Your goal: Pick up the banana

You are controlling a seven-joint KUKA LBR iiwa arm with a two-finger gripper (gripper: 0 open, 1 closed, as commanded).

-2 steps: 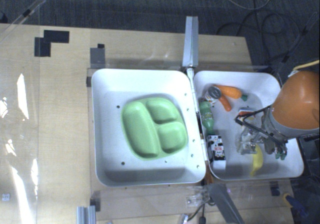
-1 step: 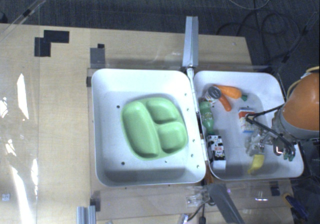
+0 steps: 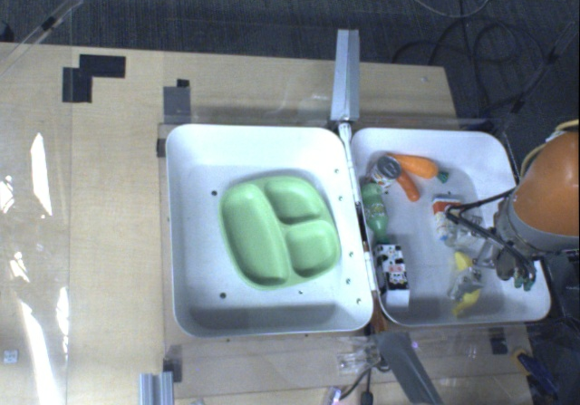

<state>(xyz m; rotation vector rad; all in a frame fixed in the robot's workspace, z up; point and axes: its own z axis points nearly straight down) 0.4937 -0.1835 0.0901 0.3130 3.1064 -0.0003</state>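
No readable writing anywhere; the small black-and-white box (image 3: 391, 265) by the divider is too blurred to make out. Banana (image 3: 464, 290) lies in the right bin (image 3: 489, 154), near its front right corner, long axis running roughly front to back; one yellow patch shows near my wrist, another toward the front wall. My gripper (image 3: 471, 254) sits directly over it. I cannot tell its state or whether it touches the banana. Carrot (image 3: 415, 168) at the back. Green tray (image 3: 276, 229) in the left bin (image 3: 190, 213).
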